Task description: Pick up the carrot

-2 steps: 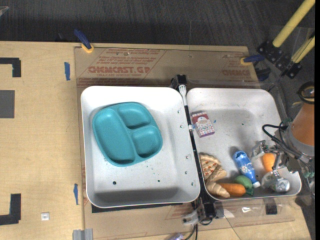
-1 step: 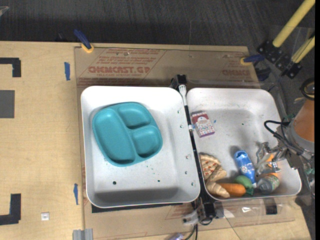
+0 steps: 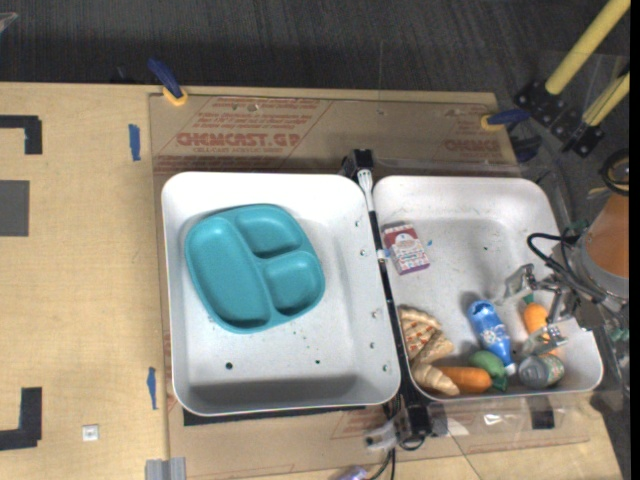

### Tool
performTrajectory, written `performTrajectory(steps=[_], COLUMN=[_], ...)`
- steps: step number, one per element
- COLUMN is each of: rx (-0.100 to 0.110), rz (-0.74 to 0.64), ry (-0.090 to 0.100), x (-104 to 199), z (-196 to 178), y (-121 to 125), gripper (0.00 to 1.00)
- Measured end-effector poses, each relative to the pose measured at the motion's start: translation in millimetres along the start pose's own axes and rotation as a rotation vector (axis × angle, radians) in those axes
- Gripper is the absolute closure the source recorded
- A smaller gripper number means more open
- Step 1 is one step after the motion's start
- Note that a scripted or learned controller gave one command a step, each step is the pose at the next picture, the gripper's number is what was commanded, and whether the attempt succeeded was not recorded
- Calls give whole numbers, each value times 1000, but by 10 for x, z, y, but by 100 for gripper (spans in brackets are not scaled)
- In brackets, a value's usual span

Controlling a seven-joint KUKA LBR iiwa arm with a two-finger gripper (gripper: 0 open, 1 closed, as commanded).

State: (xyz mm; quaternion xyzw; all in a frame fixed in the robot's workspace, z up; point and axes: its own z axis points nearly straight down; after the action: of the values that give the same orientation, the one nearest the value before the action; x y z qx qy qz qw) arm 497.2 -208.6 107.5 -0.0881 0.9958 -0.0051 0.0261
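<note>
Carrot (image 3: pixel 467 377) is seen low in right bin (image 3: pixel 470 213); gripper (image 3: pixel 545 318) is lowered nearby, finger state undetermined.

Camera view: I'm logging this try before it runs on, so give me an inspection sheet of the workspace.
Surface: two white bins side by side, left bin and right bin, on a cardboard sheet.
Job's things: carrot lies near the right bin's front edge, touched by nothing.
Clutter: teal tray in the left bin; in the right bin a card, bread, blue bottle, a green item, a small orange piece.
Gripper: gripper at the right bin's right side, beside the orange piece; finger state unclear.
Cables: black cable loops near the wrist.
Surroundings: blue clamps hold the cardboard; yellow poles top right.
</note>
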Motion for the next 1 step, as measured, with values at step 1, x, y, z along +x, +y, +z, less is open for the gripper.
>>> performTrajectory(steps=[1], rx=[-8], rz=[-213], ry=[5], x=[-60], z=[138], y=[38], gripper=[0])
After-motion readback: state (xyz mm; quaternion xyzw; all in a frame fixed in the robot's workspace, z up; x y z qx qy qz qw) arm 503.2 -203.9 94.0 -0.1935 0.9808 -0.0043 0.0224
